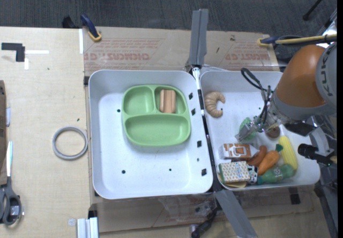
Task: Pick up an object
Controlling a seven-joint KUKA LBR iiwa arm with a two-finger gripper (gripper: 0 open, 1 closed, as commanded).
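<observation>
I count two white bins side by side: the left bin [107, 172] near the frame's centre and the right bin [230, 84] toward the right edge. In the left bin sits one green divided tray [155, 124], smooth plastic with three compartments; its upper right compartment holds one tan hot dog [168, 101].

The right bin holds the clutter. I make out one croissant [215, 103], curved and pale brown, alone in the bin's upper left. Lower down sit one small orange-and-white carton [236, 150], one checkered packet [236, 172], two orange carrots [266, 160], one yellow corn cob [288, 151] and something green [276, 175] at the bottom right.

The gripper [256, 127] hangs low over the middle of the right bin, just above the carton, against a crumpled greenish-grey item [246, 127]. I cannot tell how it is set, or whether it has anything.

Outside the bins, on the pale wooden bench at the frame's left, I see one grey ring [69, 142] and one pair of scissors [9, 199] in the lower left corner.
</observation>
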